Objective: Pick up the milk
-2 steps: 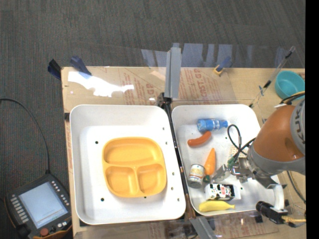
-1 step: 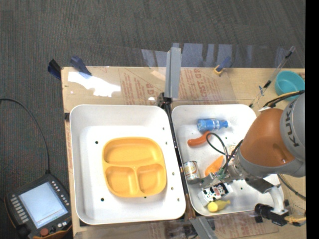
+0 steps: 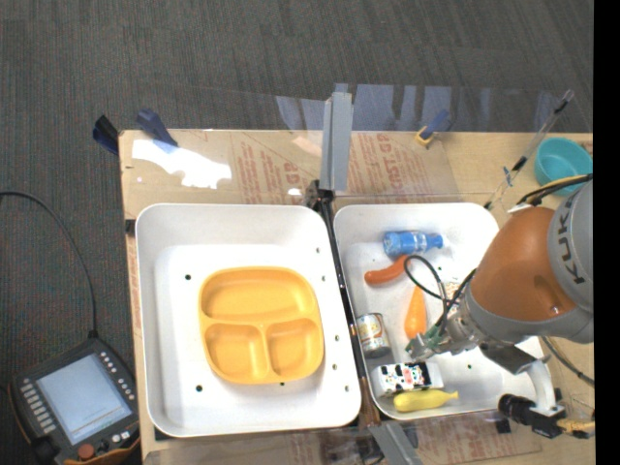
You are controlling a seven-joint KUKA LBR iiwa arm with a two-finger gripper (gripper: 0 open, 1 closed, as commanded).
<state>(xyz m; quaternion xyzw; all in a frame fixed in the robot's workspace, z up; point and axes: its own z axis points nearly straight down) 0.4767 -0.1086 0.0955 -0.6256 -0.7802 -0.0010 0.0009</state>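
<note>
The tool [image 3: 418, 353] hangs low in the right white bin [image 3: 484, 219], just above the small white milk carton [image 3: 404, 377] near the front wall, beside a yellow plastic banana [image 3: 426, 401]; I cannot tell its state.

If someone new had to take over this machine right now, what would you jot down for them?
Gripper: low in the right bin, near its front, just above the milk carton. Whether it has any grip is not clear from this view.
Milk carton: lying on the bin floor, between the yellow banana in front of it and the small can behind it to the left.
Also in that bin: blue bottle, sausage, carrot.
Left bin: holds a yellow divided tray.
Done: arm brought over the milk.
Left: grasp it and lift it.
</note>
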